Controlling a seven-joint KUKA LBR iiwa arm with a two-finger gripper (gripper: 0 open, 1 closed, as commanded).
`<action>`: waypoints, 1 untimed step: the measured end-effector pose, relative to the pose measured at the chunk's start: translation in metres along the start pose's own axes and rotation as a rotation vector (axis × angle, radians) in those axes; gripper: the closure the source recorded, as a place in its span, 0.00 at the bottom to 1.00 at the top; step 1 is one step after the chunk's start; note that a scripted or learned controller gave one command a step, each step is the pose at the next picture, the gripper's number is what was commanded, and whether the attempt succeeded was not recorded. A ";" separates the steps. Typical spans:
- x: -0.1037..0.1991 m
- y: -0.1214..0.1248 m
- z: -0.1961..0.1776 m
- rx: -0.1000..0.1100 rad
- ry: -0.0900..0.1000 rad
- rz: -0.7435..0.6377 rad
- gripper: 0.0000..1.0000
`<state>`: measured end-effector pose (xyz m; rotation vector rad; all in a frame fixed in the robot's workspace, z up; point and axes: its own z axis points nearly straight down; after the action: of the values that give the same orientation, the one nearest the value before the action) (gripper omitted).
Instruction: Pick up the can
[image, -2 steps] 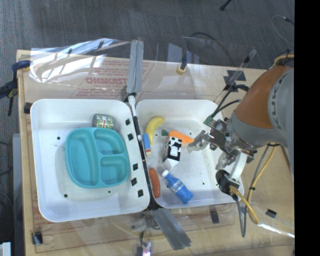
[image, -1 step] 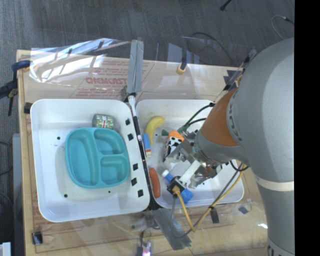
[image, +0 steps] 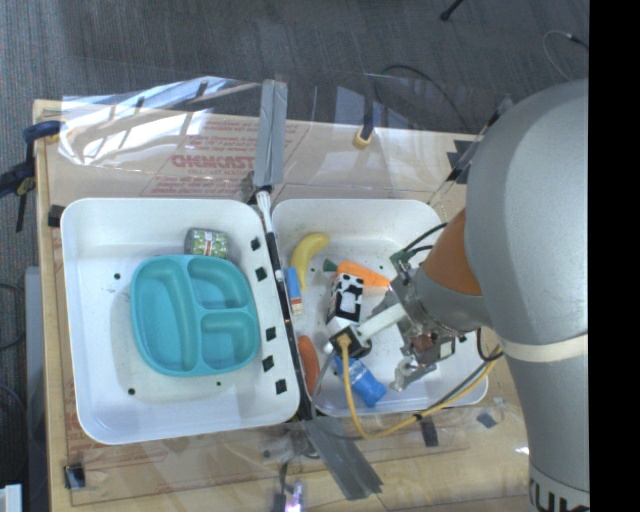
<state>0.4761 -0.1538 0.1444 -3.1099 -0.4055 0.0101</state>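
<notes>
Grey arm (image: 530, 270) hangs over the right bin (image: 440, 215), jaws unreadable (cluttered). Can (image: 206, 241) sits far across in the left bin (image: 90, 300), so closing now risks grabbing clutter.

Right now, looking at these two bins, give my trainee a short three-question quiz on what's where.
1. True or false: the can lies in the same bin as the banana.
2. Which bin holds the teal divided tray: A left, B right?
3. Fill in: the gripper is over the ____ bin.

Key: 1 false, the can lies in the left bin, the banana in the right bin. 2 A. 3 right.
</notes>
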 end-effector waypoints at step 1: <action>-0.003 0.040 -0.122 -0.003 0.003 0.031 0.00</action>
<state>0.4846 -0.1933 0.2664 -3.1189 -0.3570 0.0042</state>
